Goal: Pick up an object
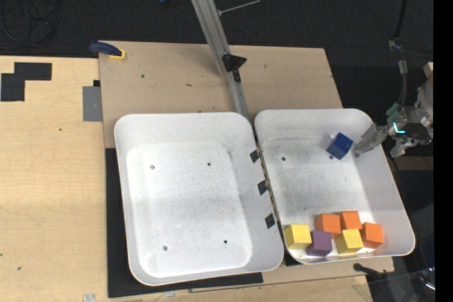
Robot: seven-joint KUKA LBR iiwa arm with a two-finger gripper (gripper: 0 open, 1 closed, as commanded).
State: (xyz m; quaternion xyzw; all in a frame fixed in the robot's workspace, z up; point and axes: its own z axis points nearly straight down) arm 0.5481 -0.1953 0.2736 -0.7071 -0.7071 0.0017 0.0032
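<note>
Presently, the gripper sits at the right rim of the right bin, its tip angled down and leftward toward the blue cube. Whether the jaws are open or closed cannot be told at this size; nothing is visibly held between them. The blue cube lies alone in the far-right part of the right bin, tilted on its base, just beside the tip and not clearly touching it. Along the near wall of the same bin sits a tight cluster: a yellow cube, a purple cube, a second yellow cube and three orange cubes, several touching one another. The left bin stands alongside on the tabletop.

Likely hazards, judged from this arrangement:
- the slanted approach may nudge the blue cube leftward instead of straddling it, since the cube rests askew;
- closing on a corner instead of flat faces may squirt the cube out;
- proximity to the bin's right wall may cause the wrist to catch the rim;
- if the cluster is targeted instead, neighbouring cubes leave little room for entry.
</note>
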